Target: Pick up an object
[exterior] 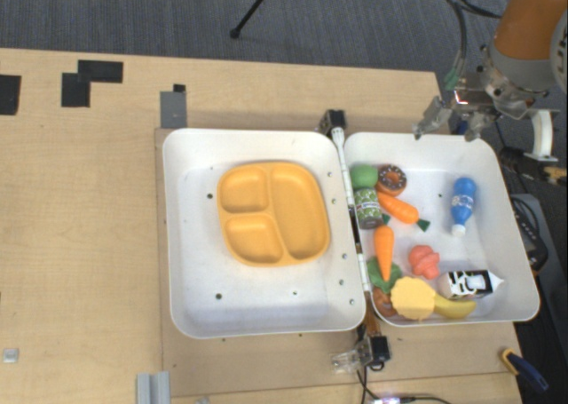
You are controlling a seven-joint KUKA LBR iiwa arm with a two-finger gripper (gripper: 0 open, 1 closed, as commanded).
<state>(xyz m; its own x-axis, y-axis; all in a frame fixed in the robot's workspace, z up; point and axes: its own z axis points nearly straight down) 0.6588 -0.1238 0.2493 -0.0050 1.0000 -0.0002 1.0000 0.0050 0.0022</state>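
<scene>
The hand [446, 116] hangs over the far rim of the right bin [506, 216], its fingers spread apart with nothing between them. In that bin, toward five o'clock of the hand, a blue bottle [462, 202] carries a white label too small to read; a black-and-white carton [468, 283] at six o'clock shows blurred print. A green can [366, 208] at eight o'clock bears illegible lettering.

Bench [80, 242] w/ two white bins [191, 304] (side by side).
</scene>
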